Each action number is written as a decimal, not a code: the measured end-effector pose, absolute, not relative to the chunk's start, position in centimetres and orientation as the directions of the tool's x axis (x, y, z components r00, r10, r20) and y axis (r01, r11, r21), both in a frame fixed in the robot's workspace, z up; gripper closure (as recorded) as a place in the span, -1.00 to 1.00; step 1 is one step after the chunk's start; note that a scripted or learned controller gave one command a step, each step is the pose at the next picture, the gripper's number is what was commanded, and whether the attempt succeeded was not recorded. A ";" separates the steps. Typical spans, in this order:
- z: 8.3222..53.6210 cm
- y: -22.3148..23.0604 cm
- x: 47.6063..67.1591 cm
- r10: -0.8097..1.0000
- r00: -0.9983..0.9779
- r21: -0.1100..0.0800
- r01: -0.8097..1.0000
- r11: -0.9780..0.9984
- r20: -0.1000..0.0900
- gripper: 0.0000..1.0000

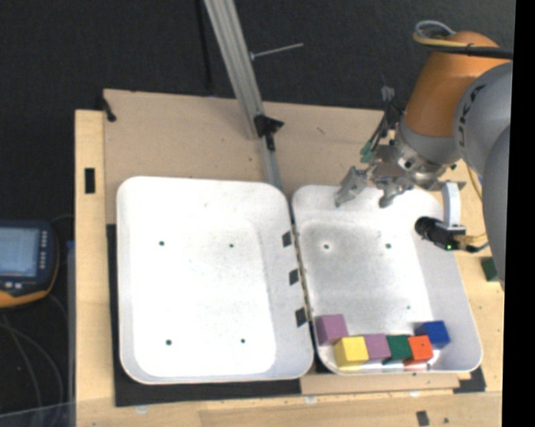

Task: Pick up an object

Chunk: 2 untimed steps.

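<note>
fingers [365, 193] apart, blocks [381, 345] edge-clipped

No legible text, labels or numbers; handheld screen [17, 252] at left edge possibly lit, content unreadable.

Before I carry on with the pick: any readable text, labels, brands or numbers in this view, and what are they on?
None can be read.
Handheld device with a screen, left of the bench: its display is lit but too blurred to read.
Coloured blocks in the right bin: plain faces, no markings visible.
Left bin: only small dark dots, no lettering.
Arm's orange band and the hand: no legible label.
</note>
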<state>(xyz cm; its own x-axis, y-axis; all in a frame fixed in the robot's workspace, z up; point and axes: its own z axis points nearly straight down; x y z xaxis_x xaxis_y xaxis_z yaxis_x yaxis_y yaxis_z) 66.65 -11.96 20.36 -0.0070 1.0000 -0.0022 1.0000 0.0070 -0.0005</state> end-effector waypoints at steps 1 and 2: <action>13.8 -13.2 68.0 1.000 -0.002 -0.004 1.000 0.002 -0.002 -1.00; 9.8 -9.0 67.3 1.000 -0.004 -0.002 1.000 0.004 -0.008 -1.00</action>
<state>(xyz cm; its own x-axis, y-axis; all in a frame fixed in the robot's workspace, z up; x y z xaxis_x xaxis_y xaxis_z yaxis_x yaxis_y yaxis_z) 67.34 -8.95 9.76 -0.0035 1.0000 -0.0083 1.0000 0.0035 -0.0016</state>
